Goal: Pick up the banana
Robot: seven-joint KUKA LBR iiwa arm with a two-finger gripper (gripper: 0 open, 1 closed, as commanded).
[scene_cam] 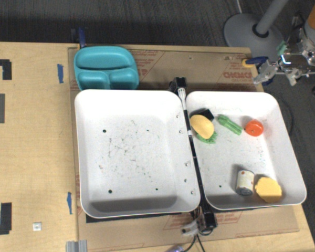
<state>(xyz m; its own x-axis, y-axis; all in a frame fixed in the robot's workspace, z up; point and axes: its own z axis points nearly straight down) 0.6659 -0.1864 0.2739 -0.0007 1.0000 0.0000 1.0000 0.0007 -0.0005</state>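
the banana (202, 126) is being seen lying in the right bin (283, 140), at its upper left, near the divider. a green piece (229, 125) and an orange-red piece (254, 127) are lying beside it. the gripper (294, 62) is being held above the bin's far right corner; its state cannot be told.

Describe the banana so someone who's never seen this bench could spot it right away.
Look in the right bin, at its upper left area close to the divider between the two bins. The banana is the plump yellow piece lying there, with something black just behind it and a bit of green under it. The other yellow object sits in the bin's bottom right corner beside a small can.
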